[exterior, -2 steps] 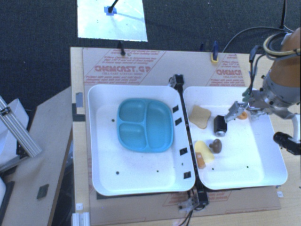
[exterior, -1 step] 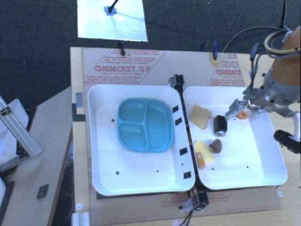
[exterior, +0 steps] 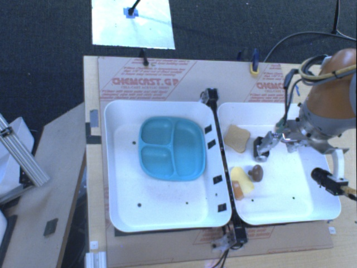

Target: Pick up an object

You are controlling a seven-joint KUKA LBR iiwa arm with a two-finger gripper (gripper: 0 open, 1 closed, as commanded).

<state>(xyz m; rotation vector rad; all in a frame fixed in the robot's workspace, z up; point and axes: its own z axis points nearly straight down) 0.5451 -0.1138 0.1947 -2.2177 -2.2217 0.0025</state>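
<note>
One gripper [exterior: 262,148] hovering at twelve o'clock of brown object [exterior: 256,172] (grip state unclear), presumably lining up.

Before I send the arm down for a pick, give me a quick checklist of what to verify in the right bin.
1. Gripper over the right bin: ok.
2. Carrying nothing already: cannot tell, the tip is too small to read.
3. Target nearby: ok, a brown round object lies just below the gripper.
4. Target stands free: not ok, a yellow piece touches or nearly touches it.
5. Other option: ok, the tan slice lies apart, by the divider.
6. Blue plate out of the way in the left bin: ok.
</note>
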